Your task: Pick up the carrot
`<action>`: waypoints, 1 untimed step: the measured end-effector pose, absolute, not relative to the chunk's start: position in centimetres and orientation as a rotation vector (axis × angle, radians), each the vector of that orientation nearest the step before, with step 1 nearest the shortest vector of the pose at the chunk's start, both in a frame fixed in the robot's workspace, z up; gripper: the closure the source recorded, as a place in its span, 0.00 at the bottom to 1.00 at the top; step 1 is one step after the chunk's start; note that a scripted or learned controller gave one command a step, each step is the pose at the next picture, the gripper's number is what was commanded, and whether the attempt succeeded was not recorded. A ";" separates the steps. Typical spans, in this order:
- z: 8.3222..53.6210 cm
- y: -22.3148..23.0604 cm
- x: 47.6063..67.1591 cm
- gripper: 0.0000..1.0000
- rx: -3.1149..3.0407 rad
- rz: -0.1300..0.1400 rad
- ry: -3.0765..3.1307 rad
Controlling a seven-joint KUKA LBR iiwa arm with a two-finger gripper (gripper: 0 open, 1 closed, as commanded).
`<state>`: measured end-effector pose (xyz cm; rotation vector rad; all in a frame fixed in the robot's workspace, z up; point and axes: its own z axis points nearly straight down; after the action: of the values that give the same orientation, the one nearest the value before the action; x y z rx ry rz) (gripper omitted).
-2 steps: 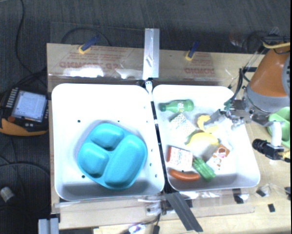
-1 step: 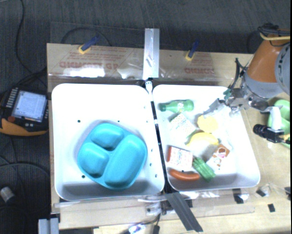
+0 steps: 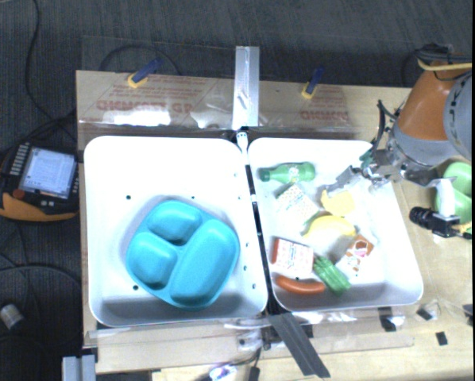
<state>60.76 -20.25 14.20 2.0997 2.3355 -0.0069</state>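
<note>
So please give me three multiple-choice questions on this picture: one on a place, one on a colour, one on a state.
1. Where does the carrot lie?
A. in the left bin
B. in the right bin, by its near wall
C. on the bench outside the bins

2. What colour is the divided tray in the left bin?
A. blue
B. red
C. yellow

3. How does the green bottle rest?
A. upright
B. on its side
C. inside the tray

Answers:
1 B, it sits low in the right bin, next to a leafy green piece.
2 A, it is light blue.
3 B, its long side lies flat on the bin floor.
</note>
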 end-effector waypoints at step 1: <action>18.3 -22.4 61.6 0.00 2.023 -0.006 2.401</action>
<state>61.57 -22.41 18.28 2.0234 2.4008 -0.0060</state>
